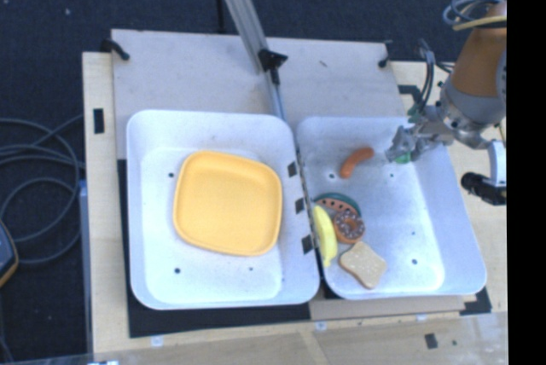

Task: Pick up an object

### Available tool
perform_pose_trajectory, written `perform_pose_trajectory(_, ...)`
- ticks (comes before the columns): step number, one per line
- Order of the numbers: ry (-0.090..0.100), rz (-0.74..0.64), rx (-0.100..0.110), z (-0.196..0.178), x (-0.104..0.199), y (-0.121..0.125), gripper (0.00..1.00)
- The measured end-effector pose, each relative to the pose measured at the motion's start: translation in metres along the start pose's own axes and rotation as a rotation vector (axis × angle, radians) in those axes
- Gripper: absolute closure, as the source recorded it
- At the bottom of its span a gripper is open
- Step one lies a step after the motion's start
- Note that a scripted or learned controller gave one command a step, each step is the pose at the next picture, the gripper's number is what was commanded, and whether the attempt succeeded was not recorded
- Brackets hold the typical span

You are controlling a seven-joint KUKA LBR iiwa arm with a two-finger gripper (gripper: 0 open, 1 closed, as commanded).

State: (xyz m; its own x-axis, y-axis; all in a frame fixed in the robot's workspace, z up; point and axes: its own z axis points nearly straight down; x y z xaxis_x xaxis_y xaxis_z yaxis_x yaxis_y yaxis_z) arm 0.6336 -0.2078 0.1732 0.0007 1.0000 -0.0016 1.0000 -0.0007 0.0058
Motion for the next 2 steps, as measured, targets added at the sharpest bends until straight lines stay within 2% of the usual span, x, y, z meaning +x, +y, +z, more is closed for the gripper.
perform_pose_trajectory(1,0.000,0.000,-0.001,-0.062,-0.006,-0.001,1.00)
perform_pose_trajectory(2,0.001,0.000,0.002,-0.096,-0.007,0.000,1.00)
